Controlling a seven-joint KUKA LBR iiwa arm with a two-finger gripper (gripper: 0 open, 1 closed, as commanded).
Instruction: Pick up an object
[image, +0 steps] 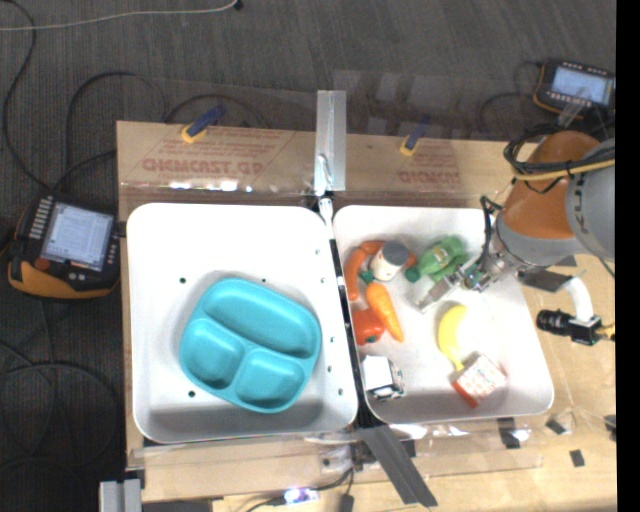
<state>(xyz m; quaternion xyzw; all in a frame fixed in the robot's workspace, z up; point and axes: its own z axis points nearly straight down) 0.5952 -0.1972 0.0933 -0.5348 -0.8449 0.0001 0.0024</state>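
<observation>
1. We're looking down at two white bins side by side: left bin (150, 400) and right bin (530, 395).
2. Left bin is holding a teal divided tray (250, 342), lying tilted, three compartments facing up.
3. Arm (560, 205) is reaching in from the right, grey w/ an orange band, wrist sitting over the right bin's upper right part.
4. Gripper (462, 280) is hanging low in the right bin, just right of the green toy (438, 257) and above the banana (451, 333). A thin metallic piece (432, 294) is lying right at its tip; we can't tell if it's touching.
5. Grip state: can't tell from this angle whether it's released or clenched; nothing is showing clearly as held.
6. Right bin objs: orange carrot (383, 310) near the left wall, red pepper-like piece (367, 324) beside it, a small grey-and-white figure (390, 260) near the top, yellow banana mid-bin, red-and-white box (478, 379) near the bottom right, small white-and-black item (380, 377) at the bottom left.
7. All pickable objs are sitting on the bin floor.
8. Handheld pendant w/ screen (65, 245) is lying left of the bench.
</observation>
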